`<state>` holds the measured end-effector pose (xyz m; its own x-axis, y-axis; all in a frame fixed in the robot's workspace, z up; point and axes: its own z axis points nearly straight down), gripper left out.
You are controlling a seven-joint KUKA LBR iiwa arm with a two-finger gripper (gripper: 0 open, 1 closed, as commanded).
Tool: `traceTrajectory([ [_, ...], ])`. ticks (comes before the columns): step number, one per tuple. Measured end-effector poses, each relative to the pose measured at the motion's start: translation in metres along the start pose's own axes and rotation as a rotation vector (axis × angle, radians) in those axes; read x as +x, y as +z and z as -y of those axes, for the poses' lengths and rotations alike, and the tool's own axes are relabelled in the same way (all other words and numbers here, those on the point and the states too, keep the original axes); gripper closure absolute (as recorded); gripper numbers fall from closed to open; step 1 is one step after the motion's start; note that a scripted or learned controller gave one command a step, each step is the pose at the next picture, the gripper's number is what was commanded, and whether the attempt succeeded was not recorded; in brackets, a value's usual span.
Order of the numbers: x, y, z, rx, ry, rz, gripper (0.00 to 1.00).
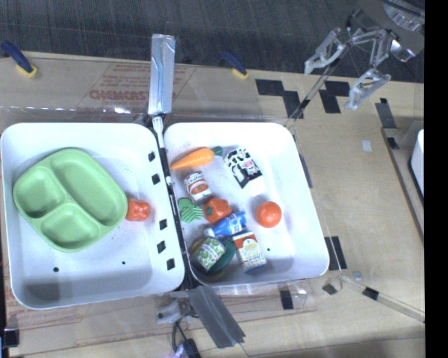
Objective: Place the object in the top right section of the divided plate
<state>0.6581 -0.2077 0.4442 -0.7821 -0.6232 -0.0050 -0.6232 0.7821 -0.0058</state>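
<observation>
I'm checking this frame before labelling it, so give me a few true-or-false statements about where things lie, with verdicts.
1. The green divided plate lies in the left white bin. True.
2. A small orange-red toy sits inside the plate's top right section. False: it lies on the bin floor, beside the plate's right edge.
3. The orange carrot lies in the right white bin. True.
4. The two-finger gripper hangs over the left bin. False: it is above the bench, beyond the right bin's far right corner.
5. The round orange ball is on the plate. False: it lies in the right bin.
</observation>
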Motion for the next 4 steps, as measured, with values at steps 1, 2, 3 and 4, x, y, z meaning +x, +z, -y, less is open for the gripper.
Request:
traceTrajectory([
  [1, 0.0003, -0.0006, 0.0002, 0.001, -0.326, 0.001, 0.00],
  [2, 0.0002, 0.0000, 0.0002, 0.002, -0.757, 0.002, 0.00],
  [3, 0.0005, 0.0001, 0.0004, 0.001, -0.756, 0.001, 0.00],
  [4, 0.0002, 0.0035, 0.0002, 0.002, -1.195, 0.002, 0.00],
])
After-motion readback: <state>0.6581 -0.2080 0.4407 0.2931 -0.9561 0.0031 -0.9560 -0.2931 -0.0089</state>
